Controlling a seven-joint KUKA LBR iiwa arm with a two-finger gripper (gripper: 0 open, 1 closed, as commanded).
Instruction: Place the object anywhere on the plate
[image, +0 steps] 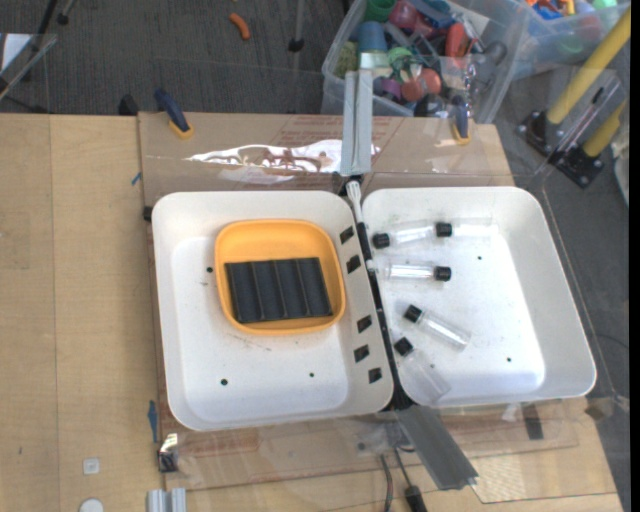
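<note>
The left bin (200, 390) and right bin (540, 300) are white with small dark dots. The plate (232, 243) is orange-yellow; the rack (277, 290) on it is black with ribbed grooves. The vials (412, 236) are clear with black caps. The surface (60, 300) is pale tan wood. The clips (362, 324) between the bins are black.

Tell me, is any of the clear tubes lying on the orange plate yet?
No, the orange plate in the left bin carries a black ribbed insert, while the clear tubes lie in the right bin.
</note>
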